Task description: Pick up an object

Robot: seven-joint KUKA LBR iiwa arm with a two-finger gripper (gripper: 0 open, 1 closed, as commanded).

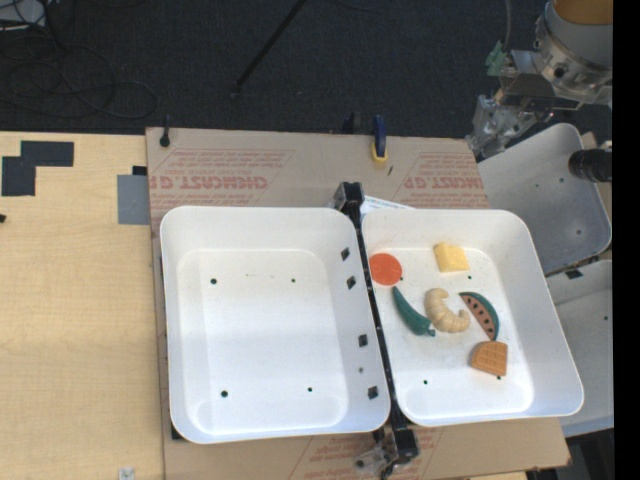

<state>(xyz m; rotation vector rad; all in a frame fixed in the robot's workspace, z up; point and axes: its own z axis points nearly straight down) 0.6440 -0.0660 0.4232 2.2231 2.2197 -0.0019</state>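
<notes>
Nearest the camera, a black clamp (397, 446) sat at the 6 o'clock edge of the frame, at the near end of the seam between the two bins. Both bins rested on a printed cardboard sheet (250, 173) laid on the wooden counter (70, 318).

Camera view, bins: the left bin (172, 318) lay at 9 o'clock from the seam and the right bin (562, 373) at 3 o'clock from it. A black divider strip (360, 308) ran along the seam, from 12 o'clock to 6 o'clock.

Camera view, candidate objects, all in the right bin:
- An orange-red disc (386, 268) lay at 10 o'clock on the bin floor, close to the divider strip.
- A yellow block (451, 258) lay at 12 o'clock, apart from the disc.
- A teal curved piece (411, 313) lay near the centre, just at 5 o'clock from the disc.
- A beige curled piece (445, 311) lay beside the teal piece, on its 3 o'clock side.
- A watermelon slice (480, 313) lay just at 3 o'clock from the beige piece.
- A tan wedge (489, 358) lay at 5 o'clock, near the slice.

Camera view, arm: the arm (560, 63) stood at 1 o'clock in the frame, outside the right bin and well apart from every object. The state of the jaws could not be determined. A blue clamp (379, 138) gripped the far edge of the cardboard sheet at 12 o'clock.
</notes>
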